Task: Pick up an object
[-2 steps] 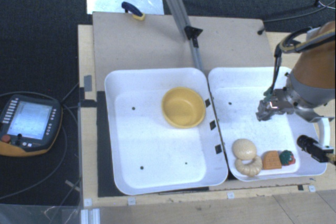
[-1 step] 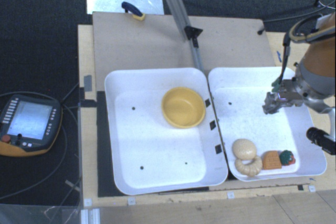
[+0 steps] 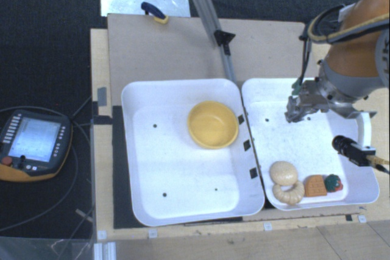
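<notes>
My gripper hangs over the upper middle of the right bin, with nothing seen between its fingers. A yellow bowl rests in the upper right part of the left bin. Near the right bin's front edge lie a beige bun-shaped piece, a pale ring-shaped piece and an orange block with a dark green end. The gripper stands well above and behind these three, apart from them.
A teach pendant lies on the floor at the left. A grey pole slants over the bench behind the bins. A black cylinder part of the arm sticks out over the right bin's right side.
</notes>
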`<act>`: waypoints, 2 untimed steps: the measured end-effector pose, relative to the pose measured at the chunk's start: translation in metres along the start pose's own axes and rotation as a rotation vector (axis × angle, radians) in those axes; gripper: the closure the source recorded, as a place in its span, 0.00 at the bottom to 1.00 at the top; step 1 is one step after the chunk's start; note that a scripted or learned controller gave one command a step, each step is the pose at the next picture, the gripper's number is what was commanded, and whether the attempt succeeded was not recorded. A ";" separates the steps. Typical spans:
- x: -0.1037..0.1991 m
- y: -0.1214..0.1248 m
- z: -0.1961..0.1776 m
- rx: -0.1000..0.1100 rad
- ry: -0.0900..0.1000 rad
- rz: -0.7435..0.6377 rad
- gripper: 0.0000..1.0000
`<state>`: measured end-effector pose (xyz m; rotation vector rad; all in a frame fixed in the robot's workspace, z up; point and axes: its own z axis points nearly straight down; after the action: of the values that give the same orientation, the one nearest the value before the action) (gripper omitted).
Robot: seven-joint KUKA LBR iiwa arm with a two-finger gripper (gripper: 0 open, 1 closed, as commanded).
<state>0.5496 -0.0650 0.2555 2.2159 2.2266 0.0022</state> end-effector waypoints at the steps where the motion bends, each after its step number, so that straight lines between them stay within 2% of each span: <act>1: 0.047 0.014 0.015 0.001 0.000 0.001 1.00; 2: 0.097 0.026 0.027 0.002 0.000 0.001 1.00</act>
<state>0.5752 0.0325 0.2284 2.2179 2.2263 0.0006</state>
